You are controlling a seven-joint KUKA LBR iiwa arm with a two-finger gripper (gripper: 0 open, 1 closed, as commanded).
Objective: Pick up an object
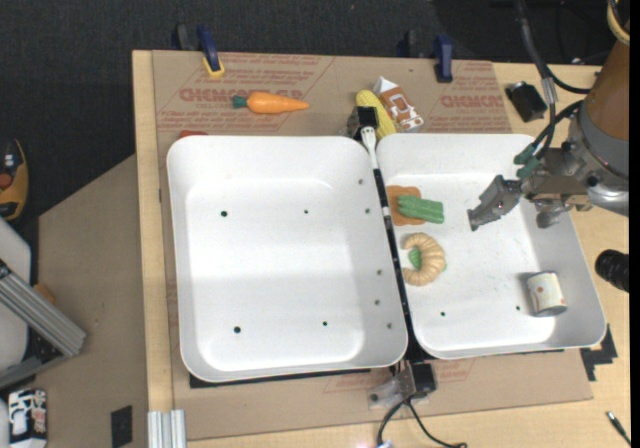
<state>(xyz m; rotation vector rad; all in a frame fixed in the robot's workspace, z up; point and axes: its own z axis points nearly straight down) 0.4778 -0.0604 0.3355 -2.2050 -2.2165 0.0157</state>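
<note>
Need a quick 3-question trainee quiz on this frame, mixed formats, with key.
1. True or false: the toy carrot lies inside the left bin.
2. Which item in the right bin is closest to the end effector? A) the bagel-like ring B) the green piece on the orange slice C) the small white cylinder
3. Fill in: the corn cob rests on the cardboard, behind the ___ between the two bins.

Key: 1 false, it lies on the cardboard behind that bin. 2 B. 3 seam.
</note>
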